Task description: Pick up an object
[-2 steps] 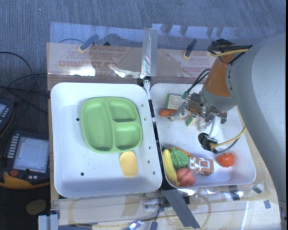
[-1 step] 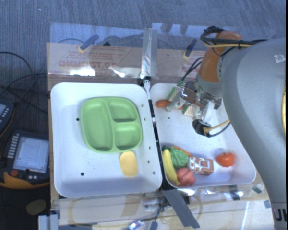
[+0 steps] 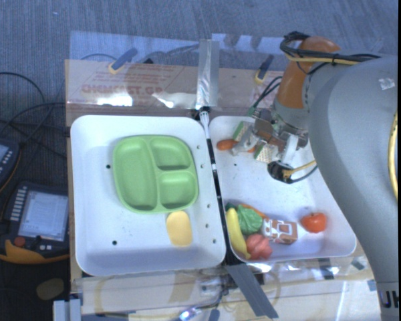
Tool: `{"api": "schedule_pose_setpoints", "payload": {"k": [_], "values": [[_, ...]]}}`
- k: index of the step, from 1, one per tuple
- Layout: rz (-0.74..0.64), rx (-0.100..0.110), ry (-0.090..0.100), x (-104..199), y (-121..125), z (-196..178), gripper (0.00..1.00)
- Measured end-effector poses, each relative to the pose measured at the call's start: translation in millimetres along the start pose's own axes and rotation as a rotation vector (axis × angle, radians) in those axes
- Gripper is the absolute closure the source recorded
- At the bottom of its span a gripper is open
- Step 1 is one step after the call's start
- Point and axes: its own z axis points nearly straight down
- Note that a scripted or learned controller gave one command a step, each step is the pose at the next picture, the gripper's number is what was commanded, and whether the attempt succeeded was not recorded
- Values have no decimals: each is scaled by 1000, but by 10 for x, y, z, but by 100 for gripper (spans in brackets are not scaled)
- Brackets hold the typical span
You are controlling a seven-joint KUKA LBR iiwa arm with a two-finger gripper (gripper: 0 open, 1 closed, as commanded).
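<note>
We keep the gripper (image 3: 257, 139) low in the right bin (image 3: 334, 243), near its far edge, and we cannot tell how it is set. Candidates lie close by: an orange piece (image 3: 225, 144) just beside it toward the divider (image 3: 212, 172), and a tomato (image 3: 314, 222), a banana (image 3: 234, 229) and a small carton (image 3: 279, 230) crowded along the near wall. The bin's middle floor offers free room for moving.

Single fixed camera, mounted above the counter (image 3: 140, 85) and angled downward at a slant. Both white bins fall within frame: left bin (image 3: 87, 179), right bin (image 3: 334, 243). The arm (image 3: 361, 146) enters from the right, close to the lens.
</note>
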Motion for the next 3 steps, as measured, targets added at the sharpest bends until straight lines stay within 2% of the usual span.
{"api": "schedule_pose_setpoints", "payload": {"k": [1,2,3], "values": [[53,7,3,-5,-1,-1,0],[-14,-55,15,190,-188,-950,0],[-71,-54,14,34,-285,-226,0]]}}
